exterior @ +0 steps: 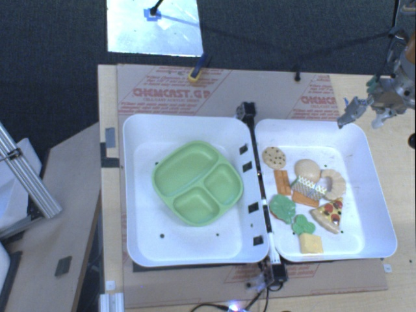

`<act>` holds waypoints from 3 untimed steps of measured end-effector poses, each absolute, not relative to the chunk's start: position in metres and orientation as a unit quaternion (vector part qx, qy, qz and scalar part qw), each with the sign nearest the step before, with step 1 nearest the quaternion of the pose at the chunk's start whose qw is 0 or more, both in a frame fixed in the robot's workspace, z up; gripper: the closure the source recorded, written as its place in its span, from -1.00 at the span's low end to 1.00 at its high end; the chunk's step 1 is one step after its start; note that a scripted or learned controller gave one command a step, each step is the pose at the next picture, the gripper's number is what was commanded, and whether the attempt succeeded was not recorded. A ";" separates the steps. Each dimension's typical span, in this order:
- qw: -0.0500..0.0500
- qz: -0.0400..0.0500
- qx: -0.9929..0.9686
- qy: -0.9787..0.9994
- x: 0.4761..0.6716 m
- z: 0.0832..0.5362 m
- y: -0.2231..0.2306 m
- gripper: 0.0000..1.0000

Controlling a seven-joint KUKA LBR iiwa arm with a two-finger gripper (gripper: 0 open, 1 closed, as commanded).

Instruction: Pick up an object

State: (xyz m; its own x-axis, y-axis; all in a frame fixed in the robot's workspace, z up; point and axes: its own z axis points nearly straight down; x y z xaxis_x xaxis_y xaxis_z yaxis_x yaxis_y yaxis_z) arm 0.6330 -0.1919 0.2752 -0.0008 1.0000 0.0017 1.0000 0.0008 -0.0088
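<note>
The right bin (370, 168) holds a pile of toy food: a chocolate-chip cookie (274, 156), a bread roll (307, 169), an orange stick (282, 182), green broccoli pieces (283, 208), a pizza slice (329, 215) and a yellow cheese block (311, 243). My gripper (365, 114) hovers over the far right corner of that bin, up and to the right of the food. Its two fingers are spread apart with nothing between them.
The left bin (140, 239) carries a green divided plate (197, 182). A black hinge strip (255, 174) runs between the bins. A shiny metal sheet (155, 18) lies behind the bench, and an aluminium rail (26, 181) stands at the left.
</note>
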 end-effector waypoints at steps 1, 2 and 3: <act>-0.001 -0.001 -0.706 -0.708 0.635 0.283 -0.191 -1.00; 0.000 0.001 -0.707 -0.708 0.639 0.230 -0.200 -1.00; 0.000 0.000 -0.707 -0.708 0.643 0.187 -0.204 -1.00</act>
State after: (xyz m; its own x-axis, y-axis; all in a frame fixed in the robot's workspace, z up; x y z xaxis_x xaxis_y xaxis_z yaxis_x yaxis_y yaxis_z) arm 0.6429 -0.2039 0.1874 -0.0016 1.0000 -0.0005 1.0000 0.0016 -0.0003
